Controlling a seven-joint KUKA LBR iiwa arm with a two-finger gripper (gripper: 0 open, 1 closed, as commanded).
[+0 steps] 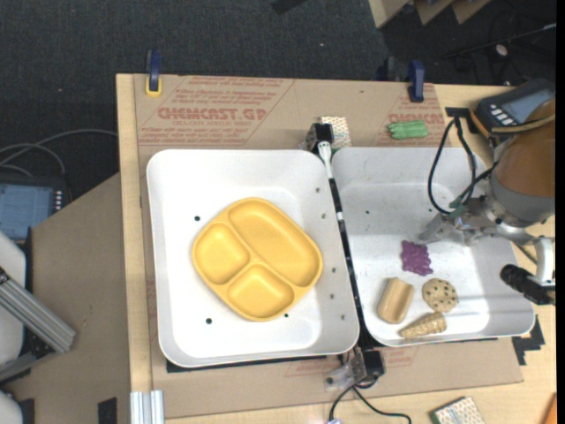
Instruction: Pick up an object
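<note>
The right bin point(380, 184) holds a purple crumpled piece point(415, 256), a tan cylinder point(395, 299), a round speckled cookie point(439, 293) and a ridged tan cone point(424, 326) near its front wall. My gripper point(444, 229) sits low over the right bin, just up and to the right of the purple piece. Nothing shows in its grasp. The grey arm with its orange band point(530, 162) comes in from the right edge.
A yellow three-part plate point(256, 258) lies in the left bin point(163, 237). A small green item point(407, 130) rests on the cardboard behind the right bin. Black cables point(437, 179) loop above the right bin's back half.
</note>
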